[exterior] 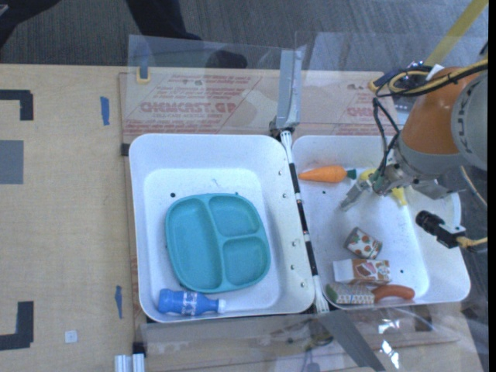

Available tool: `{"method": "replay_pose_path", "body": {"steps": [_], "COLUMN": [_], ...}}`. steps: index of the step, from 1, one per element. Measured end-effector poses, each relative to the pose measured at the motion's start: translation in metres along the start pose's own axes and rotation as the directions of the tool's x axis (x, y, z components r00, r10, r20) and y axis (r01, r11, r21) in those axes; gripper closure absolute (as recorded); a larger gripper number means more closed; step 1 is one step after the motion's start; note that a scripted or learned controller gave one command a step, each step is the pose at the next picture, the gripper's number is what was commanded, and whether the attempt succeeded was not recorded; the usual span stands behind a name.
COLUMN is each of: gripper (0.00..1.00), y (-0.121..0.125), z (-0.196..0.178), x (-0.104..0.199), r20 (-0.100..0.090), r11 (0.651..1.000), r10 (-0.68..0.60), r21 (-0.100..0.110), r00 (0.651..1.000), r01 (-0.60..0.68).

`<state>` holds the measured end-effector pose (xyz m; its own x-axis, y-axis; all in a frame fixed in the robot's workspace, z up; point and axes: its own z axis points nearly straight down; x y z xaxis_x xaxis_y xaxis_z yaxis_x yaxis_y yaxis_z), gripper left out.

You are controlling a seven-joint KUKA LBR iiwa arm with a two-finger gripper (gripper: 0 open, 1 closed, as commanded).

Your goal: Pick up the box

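Camera view: the box (363, 244), a small patterned carton, lies tilted in the lower middle of the right bin (446, 281), right of frame centre. Just below it sits a second printed package (364, 270), and under that a red sausage-like item (394, 292) on a flat packet along the bin's lower wall. The gripper (370, 186) hangs above and well apart from the box, near a carrot (324, 174) at the bin's upper left; how far it is open I cannot tell, and nothing shows in its hold. The risks, as I judge them: the tilted carton may slip or tip under a descending gripper, or the neighbouring package may be caught instead, being so close. The left bin (147, 208) holds a teal tray (217, 242) and a blue bottle (186, 303).
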<state>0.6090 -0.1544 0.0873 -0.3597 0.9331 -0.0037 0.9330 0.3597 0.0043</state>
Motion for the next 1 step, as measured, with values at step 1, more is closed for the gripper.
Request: {"method": "replay_pose_path", "body": {"steps": [1], "gripper": [0.00], "y": [0.0383], "z": [-0.0003], "x": [0.0380], "r20": [0.002], "r11": [0.994], "r10": [-0.111], "r21": [-0.003], "r00": [0.994], "r01": [0.111]}}
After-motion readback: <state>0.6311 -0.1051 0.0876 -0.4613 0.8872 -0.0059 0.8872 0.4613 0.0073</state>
